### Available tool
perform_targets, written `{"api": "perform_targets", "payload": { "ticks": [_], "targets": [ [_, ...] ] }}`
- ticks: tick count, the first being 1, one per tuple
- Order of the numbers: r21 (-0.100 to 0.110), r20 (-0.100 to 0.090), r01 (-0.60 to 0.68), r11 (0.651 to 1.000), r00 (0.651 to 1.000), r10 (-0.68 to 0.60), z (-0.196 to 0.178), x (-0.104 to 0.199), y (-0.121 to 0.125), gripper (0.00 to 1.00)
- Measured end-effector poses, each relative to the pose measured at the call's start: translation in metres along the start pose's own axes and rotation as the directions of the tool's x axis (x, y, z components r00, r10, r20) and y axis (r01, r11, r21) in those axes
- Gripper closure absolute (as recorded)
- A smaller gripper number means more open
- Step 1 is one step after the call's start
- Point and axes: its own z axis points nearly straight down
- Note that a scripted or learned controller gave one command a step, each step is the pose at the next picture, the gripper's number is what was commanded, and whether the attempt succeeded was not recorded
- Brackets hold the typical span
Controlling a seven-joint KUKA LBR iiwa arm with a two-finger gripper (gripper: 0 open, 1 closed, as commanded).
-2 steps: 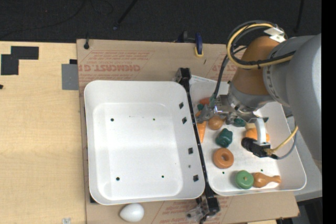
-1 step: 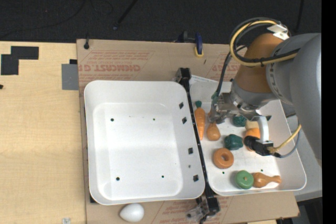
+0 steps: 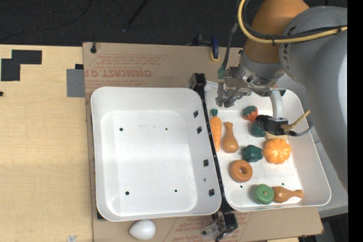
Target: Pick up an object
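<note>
Orange plastic carrot [image 3: 215,128] lies lengthwise in the right white bin [image 3: 303,174], hard against that bin's left wall, its green top pointing toward the far rim. The gripper [image 3: 226,100] hangs just beyond the carrot's top end, in the bin's far left corner; nothing can be seen held in it, and whether it is spread or closed cannot be told from this angle. The carrot sits near it, slightly toward the wall side.

Just beside the carrot, on its right, lies a tan plastic drumstick [image 3: 229,139], leaving little room between the two. Farther right are a red and green tomato [image 3: 250,113], a dark green lump [image 3: 258,130], an orange pumpkin [image 3: 276,151] and a teal broccoli piece [image 3: 252,153]. Toward the near rim lie a brown ring doughnut [image 3: 241,170], a green round piece [image 3: 264,194] and a second tan drumstick [image 3: 288,195] touching it.

The left white bin [image 3: 147,156] stands alongside. A white egg [image 3: 142,229] rests outside it, by its near edge, on the brown cardboard sheet [image 3: 142,68] that covers the pale wooden counter [image 3: 39,150].
</note>
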Motion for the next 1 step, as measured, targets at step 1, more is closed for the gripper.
{"api": "perform_targets", "payload": {
  "ticks": [1],
  "targets": [
    [-0.002, 0.001, -0.002, 1.0, 1.0, 0.002, -0.1057, 0.03, -0.0004, 1.0]
  ]
}}
